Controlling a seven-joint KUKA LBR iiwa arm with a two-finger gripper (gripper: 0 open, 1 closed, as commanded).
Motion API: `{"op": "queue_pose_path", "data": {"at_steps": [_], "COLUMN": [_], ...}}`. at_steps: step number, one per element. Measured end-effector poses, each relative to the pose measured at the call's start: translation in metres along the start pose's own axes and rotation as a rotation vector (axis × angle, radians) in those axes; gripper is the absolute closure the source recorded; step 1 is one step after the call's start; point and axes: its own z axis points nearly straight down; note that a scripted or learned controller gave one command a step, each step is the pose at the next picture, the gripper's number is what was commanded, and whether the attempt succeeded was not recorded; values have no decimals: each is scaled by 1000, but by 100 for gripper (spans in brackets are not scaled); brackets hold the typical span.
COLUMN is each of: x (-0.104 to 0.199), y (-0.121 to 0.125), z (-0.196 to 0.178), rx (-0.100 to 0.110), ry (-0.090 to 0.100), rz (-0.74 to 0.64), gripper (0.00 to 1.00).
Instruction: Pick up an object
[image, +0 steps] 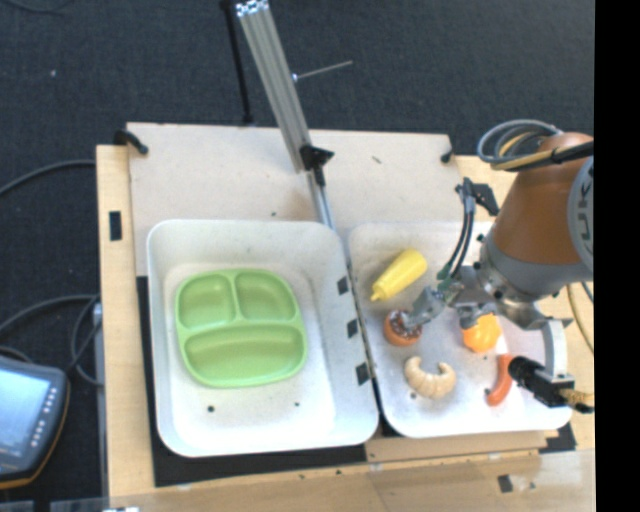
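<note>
— Green plastic is showing in the left bin (165, 300): a divided plate (240, 326) is lying flat near its middle.

— And the right bin (365, 245)?

— It is carrying the loose pieces. A yellow bottle-shaped toy (400, 274) is lying tilted toward the back. A small round orange-brown object (403, 329) is sitting just in front of it. A pale croissant-shaped piece (430, 377) is resting nearer the front rim, an orange lump (480, 334) is lying to its right, and a curved red-orange piece (497, 382) is lying near the front right corner.

— Where is the arm (535, 225) reaching?

— It is coming in from the right and hanging over the right bin. The gripper (425, 310) is pointing down and left, with its tip just beside the orange-brown object, perhaps touching it.

— Is it grasping that object?

— I cannot tell; the tip is too small and blurred to say whether it is clenched or released. The object seems to be resting on the bin floor.

— Anything else on the surface (220, 170)?

— A slanted metal rail (280, 85) is crossing above it, ending between the two bins.
</note>
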Motion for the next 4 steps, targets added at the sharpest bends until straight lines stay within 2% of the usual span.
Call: {"op": "queue_pose_path", "data": {"at_steps": [1,2,3,4], "x": [-80,-11,105,10], "y": [-16,-26,-25,-27], "z": [28,-18,-107,-82], "rx": [3,0,-6,1], "ry": [-3,2,5,-2], "rz": [4,-7,-15,4], "gripper": [0,0,0,0]}}
